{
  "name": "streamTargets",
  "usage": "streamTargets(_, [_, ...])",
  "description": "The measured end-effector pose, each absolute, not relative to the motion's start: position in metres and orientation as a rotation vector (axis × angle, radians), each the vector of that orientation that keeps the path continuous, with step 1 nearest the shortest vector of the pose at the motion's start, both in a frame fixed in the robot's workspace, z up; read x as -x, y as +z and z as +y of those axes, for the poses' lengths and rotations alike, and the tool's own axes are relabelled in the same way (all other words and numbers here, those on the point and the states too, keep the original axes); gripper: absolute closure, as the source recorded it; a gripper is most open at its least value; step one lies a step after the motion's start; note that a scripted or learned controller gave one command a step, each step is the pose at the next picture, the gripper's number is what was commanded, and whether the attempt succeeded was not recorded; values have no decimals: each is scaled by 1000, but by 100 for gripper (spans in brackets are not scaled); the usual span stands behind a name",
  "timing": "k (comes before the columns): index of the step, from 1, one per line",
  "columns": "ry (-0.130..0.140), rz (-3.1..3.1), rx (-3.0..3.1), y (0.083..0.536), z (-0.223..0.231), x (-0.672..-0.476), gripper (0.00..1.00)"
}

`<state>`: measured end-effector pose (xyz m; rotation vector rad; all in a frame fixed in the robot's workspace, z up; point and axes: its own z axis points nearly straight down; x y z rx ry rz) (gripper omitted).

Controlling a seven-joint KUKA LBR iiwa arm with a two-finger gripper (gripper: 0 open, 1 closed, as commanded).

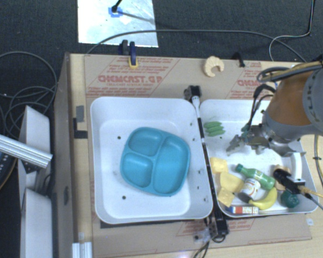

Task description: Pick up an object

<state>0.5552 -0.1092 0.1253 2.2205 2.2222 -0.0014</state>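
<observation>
The gripper (242, 142) is seen low in the right bin (226, 107), near the middle. Its fingers are spread apart, and nothing is held between them. A bare white patch of the bin floor lies under it.

A green bottle (255, 177) is found just below the gripper, toward the front of the bin. The bottle lies on its side. Its long way runs from upper left to lower right, with the green top near the gripper. This is judged to be the closest thing to be picked, so a short move toward the front would be needed.

Yellow things (226, 177) lie just beside the bottle on the left, and a banana (265, 200) lies under it. A small green thing (213, 128) rests to the left of the gripper.

A blue plate (154, 160) with three parts is set in the left bin (105, 144).
</observation>
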Motion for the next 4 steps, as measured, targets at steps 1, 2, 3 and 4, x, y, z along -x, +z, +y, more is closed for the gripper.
streamTargets(1, [0,2220,-2218,122,-208,-618,0])
streamTargets(2, [3,2223,-2210,133,-207,-619,100])
streamTargets(3, [5,2225,-2204,144,-207,-620,100])
streamTargets(4, [4,2224,-2213,178,-144,-644,100])
